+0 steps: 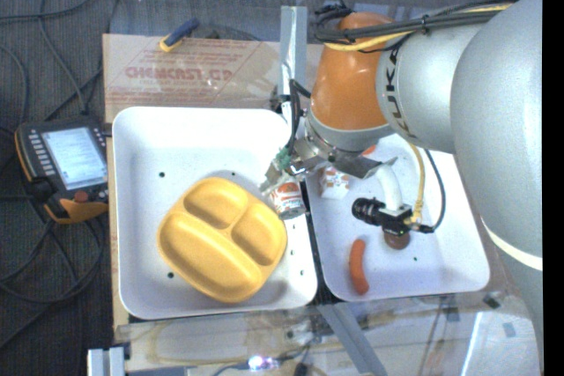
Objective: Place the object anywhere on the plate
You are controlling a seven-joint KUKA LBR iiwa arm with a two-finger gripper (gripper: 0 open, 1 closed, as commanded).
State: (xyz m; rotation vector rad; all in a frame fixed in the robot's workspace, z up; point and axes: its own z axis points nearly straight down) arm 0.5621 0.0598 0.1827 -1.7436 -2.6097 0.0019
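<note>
Directly under the gripper (289,176), at its very tip, sits the object (287,200), a small red-and-silver thing poised over the divide between the two bins. Whether the tool is clenched on it or has let go cannot be told from this angle, and that matters most for the step in hand. The object looks to be at the plate's edge, not yet over it.

Just past the tip, on the side away from the arm, lies the yellow plate (220,242), its nearest rim almost touching the object, in the left bin (141,136). To do this well, I would carry the object further out from the arm, over one of the plate's hollows, then lower before releasing, so it cannot roll off the rim into the gap.

Back on the arm's side, in the right bin (458,277), a small white-and-red item (333,181) lies near the tool, and a sausage (358,267) farther off.
</note>
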